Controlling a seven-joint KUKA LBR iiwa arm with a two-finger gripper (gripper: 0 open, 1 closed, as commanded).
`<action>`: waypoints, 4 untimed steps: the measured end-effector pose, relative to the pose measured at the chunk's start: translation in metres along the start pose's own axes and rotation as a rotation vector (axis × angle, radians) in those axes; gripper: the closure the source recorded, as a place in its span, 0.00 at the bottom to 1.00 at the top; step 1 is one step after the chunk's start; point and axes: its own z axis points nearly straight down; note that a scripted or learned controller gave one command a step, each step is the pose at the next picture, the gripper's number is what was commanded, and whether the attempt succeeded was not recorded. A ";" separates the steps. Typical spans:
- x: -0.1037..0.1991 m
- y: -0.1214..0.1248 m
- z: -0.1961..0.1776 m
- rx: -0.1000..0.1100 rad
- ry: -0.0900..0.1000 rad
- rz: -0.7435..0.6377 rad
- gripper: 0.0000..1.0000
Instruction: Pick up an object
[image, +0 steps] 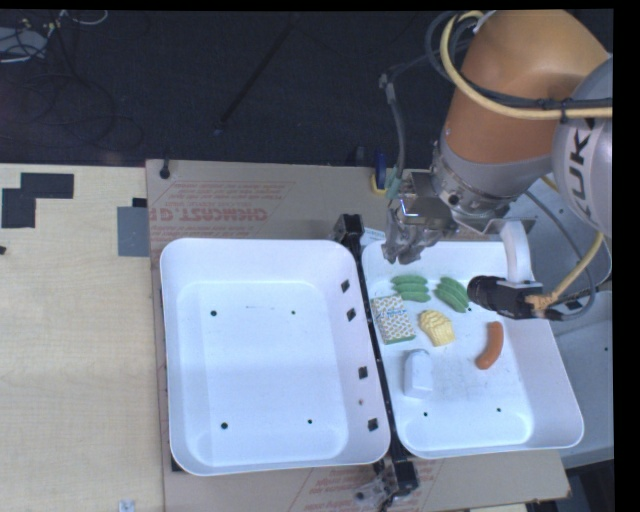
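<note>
I can't tell how the gripper (405, 252) jaws stand, too blurred; arm (520, 100) hides right bin's (560, 420) far corner, cut off top.

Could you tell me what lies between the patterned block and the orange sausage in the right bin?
In the camera view, the yellow toy lies between the patterned block and the orange sausage.

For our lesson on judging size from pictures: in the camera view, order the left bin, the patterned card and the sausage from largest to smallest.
1. Left bin, by far the largest.
2. Patterned card.
3. Sausage, thinner than the card, though about as long.
</note>
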 end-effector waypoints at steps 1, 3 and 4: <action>0.022 -0.059 -0.007 0.000 0.001 0.000 1.00; 0.024 -0.080 -0.003 -0.001 0.001 -0.001 1.00; -0.061 -0.099 0.051 0.001 0.000 0.006 1.00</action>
